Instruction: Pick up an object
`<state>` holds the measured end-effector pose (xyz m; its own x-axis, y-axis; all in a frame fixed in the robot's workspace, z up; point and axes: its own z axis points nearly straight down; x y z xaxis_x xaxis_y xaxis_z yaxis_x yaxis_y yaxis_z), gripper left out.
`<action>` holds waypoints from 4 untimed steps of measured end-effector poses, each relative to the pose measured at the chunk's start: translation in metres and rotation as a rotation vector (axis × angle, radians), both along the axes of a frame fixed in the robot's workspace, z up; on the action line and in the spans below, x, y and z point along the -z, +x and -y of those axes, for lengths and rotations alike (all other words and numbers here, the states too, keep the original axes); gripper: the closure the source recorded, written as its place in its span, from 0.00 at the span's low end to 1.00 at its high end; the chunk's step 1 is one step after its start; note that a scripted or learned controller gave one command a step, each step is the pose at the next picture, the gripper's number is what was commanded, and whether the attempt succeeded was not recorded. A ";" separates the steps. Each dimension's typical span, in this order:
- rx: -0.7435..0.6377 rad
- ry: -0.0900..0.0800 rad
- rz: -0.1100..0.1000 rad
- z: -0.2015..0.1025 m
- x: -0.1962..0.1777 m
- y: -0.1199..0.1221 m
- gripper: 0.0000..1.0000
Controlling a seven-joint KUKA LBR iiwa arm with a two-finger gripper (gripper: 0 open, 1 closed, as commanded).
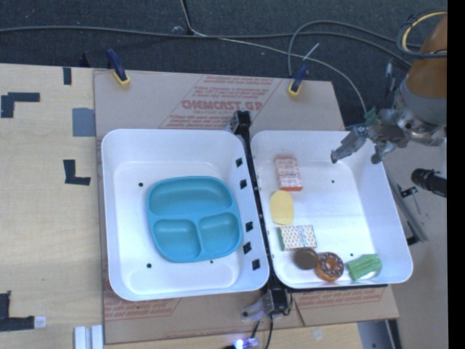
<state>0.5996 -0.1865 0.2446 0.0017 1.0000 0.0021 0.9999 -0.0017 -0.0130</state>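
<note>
Your gripper (361,149) hangs over the upper right corner of the right bin (378,195), its two dark fingers spread apart with nothing between them. One finger (344,150) points down and left toward the bin floor; the other sits closer to the bin's right rim. Above the fingers you see the metal wrist, then the grey arm (425,86) with its orange band at the view's right edge.

Everything you might pick lies in the right bin, well apart from the fingers. Nearest to them is a small red-and-white packet (288,172) by the bin's left wall. Just below it lies a yellow, rounded piece like a toy lemon (282,207). Lower again is a flat packet with a small pattern (298,236), with a thin green strip beside its left edge. Along the front wall you have three pieces in a row: a dark brown round piece (305,258), a chocolate doughnut with sprinkles (330,267) touching it, and a green toy vegetable (364,266) just beside the doughnut on the right.

The left bin (123,195) holds a blue divided plate (194,218) with three compartments, lying flat near its middle. Both bins sit side by side on a cardboard sheet (211,100) clipped at its far edge by two yellow-and-blue clamps (118,68). Cables (218,36) trail across the dark floor beyond the bench.
</note>
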 end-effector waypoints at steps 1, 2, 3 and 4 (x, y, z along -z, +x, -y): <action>-0.003 -0.002 0.012 0.000 -0.007 0.002 0.00; -0.003 -0.002 0.006 0.005 0.048 -0.007 0.00; -0.004 -0.001 0.006 -0.005 0.107 -0.006 0.00; -0.004 -0.004 0.012 -0.006 0.160 -0.007 0.00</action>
<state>0.5931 -0.1805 0.0850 -0.0024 1.0000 -0.0022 1.0000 0.0024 -0.0006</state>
